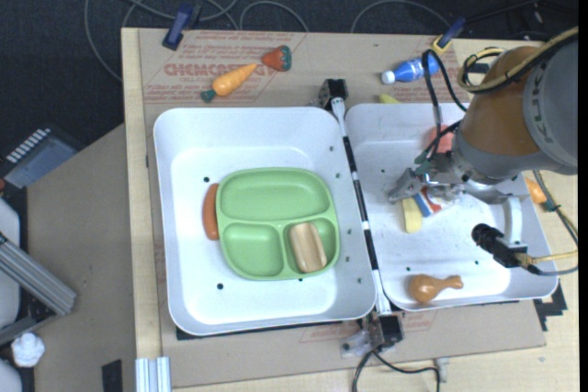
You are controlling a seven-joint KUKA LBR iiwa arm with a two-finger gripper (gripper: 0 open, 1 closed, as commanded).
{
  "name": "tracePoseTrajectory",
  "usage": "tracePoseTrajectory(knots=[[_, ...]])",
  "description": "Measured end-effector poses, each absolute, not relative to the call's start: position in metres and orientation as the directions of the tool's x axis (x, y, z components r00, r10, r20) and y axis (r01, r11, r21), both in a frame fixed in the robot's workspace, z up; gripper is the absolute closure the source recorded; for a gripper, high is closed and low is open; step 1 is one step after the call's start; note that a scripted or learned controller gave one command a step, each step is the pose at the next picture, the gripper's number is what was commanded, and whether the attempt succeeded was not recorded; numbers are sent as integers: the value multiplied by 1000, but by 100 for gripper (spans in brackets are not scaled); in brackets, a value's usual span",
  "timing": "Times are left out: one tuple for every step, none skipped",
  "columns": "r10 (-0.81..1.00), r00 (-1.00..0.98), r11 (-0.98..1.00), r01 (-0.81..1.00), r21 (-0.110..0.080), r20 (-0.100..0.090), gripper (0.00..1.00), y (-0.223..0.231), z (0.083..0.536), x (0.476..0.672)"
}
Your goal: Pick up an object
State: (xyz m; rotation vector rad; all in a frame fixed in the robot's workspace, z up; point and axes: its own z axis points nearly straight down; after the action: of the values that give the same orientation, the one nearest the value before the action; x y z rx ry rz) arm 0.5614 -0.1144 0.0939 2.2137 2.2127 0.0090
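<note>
My gripper [415,189] is down in the right bin [459,289], its grey fingers right over a small cluster of toys. A yellow piece [411,216] lies just below the fingers, with a red and blue item [430,202] beside it. A tan chicken drumstick [432,287] rests near the bin's front wall. An orange-red item [435,139] peeks out behind the arm. In the left bin [184,289] sits a green divided plate [276,220] holding a bread roll [308,247], with a hot dog [211,211] along its left edge.
A toy carrot [231,79] and a strawberry [278,59] lie on the cardboard behind the left bin. A blue and white bottle [409,71] lies behind the right bin. Cables run around the arm at right.
</note>
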Motion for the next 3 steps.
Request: tracePoseTrajectory(knots=[[1000,1,0,1000,22,-6,100,-115,107,564],[1000,0,0,1000,21,-5,0,-115,107,564],[1000,1,-1,1000,23,-6,100,-115,117,565]])
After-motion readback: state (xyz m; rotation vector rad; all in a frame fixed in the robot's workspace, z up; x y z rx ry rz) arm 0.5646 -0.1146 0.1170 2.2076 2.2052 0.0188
